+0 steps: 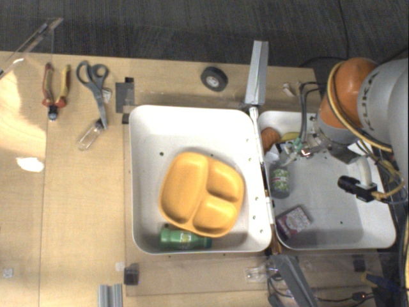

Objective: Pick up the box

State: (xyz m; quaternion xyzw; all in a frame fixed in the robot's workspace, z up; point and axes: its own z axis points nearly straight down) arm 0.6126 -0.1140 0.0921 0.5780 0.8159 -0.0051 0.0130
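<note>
Box (293, 219): small flat purplish carton lying near the front left corner of the right bin (358, 238), apart from the other items.
Handling: looks light and stiff with thin card walls; probably slides easily on the smooth bin floor. Best taken across its two short sides, from straight above.
Gripper (300, 149): hovers over the back left of the right bin, well apart from the box; its state I cannot tell from where I stand.
Right bin: box, a mottled can (280, 179), an orange ball (270, 136) and something yellow behind it.
Left bin (147, 171): yellow divided tray (201, 194), green bottle (184, 238) lying against its front edge.
Table (70, 203): scissors (96, 88), pliers (54, 88), tape roll (214, 78).
</note>
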